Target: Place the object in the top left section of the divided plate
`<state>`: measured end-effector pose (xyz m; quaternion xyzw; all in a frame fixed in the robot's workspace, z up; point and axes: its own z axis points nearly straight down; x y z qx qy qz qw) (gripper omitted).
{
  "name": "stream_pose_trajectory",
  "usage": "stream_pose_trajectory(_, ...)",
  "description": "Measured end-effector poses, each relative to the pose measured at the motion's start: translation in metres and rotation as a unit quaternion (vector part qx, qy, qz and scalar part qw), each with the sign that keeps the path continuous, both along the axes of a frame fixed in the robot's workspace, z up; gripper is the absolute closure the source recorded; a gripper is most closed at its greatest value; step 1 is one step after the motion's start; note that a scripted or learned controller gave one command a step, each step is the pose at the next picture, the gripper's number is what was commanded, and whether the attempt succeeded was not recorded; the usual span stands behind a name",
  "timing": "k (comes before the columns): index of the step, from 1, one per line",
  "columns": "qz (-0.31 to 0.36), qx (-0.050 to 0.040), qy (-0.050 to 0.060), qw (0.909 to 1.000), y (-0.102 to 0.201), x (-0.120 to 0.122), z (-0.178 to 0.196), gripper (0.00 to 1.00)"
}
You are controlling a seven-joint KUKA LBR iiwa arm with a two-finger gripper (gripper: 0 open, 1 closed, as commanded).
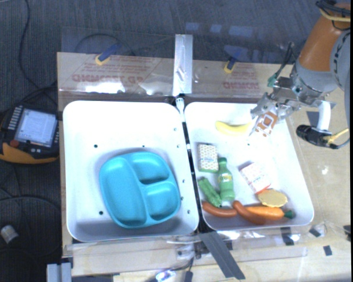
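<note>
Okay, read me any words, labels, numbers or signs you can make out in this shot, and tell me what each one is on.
None can be read.
Red lettering on the clear sheet behind the bins: appears upside down and blurred.
Screen of the handheld device left of the bench: too small.
Patterned packet in the right bin: print blurred.
White packet: red marks, unreadable.
Small orange-and-white item at the gripper: print too small.

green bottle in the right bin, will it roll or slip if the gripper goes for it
The green bottle lies on its side, wedged between a green vegetable and a white packet, so it probably won't roll far. Its rounded, glossy-looking body may slip from two fingers. It looks like a small plastic toy, likely light and stiff.
</note>
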<state>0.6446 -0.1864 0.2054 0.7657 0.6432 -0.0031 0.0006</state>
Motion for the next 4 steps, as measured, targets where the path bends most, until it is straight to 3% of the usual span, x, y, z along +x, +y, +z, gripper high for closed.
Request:
stream_pose_trajectory(1,0.026,0.0032,-0.001,0.9997,0.002,-0.07,-0.106,1.0)
stream_pose_trajectory(2,-0.12,0.0009,-0.007,0.9927,0.017,-0.064,-0.115,1.0)
stream_pose_trajectory(3,0.005,0.0005,-0.01,0.9999,0.049,-0.156,-0.113,1.0)
stream_pose_trajectory(4,-0.011,-0.0022,-0.013,0.9999,0.087,-0.155,-0.113,1.0)
